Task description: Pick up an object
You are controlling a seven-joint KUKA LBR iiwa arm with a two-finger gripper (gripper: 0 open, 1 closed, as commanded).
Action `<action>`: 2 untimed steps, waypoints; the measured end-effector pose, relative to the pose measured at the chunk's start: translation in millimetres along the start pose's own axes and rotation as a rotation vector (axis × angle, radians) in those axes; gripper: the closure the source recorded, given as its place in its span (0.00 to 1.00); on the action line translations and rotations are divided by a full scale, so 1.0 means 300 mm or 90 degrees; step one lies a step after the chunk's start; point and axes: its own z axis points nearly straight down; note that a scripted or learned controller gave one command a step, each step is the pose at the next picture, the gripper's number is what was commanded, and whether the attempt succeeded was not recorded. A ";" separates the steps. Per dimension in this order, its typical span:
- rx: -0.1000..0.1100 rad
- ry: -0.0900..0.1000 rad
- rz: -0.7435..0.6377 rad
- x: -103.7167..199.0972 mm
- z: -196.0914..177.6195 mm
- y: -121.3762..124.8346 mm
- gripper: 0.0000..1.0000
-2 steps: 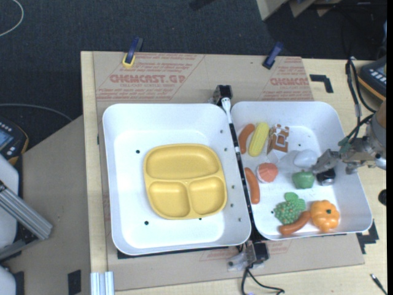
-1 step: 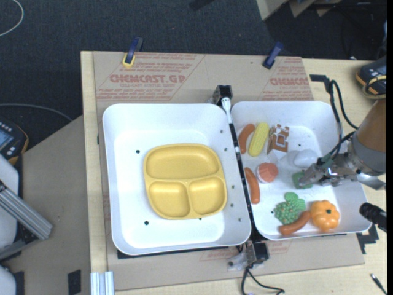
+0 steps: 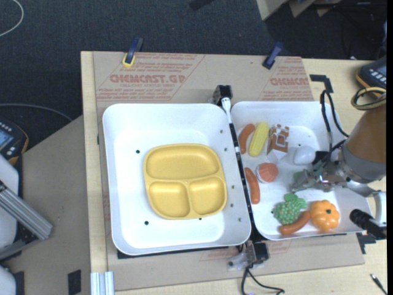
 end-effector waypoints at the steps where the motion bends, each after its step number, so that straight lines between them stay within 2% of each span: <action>1: -0.002 -0.001 0.000 -0.002 -0.036 0.002 1.00; 2: -0.005 -0.003 -0.001 0.002 -0.172 0.003 1.00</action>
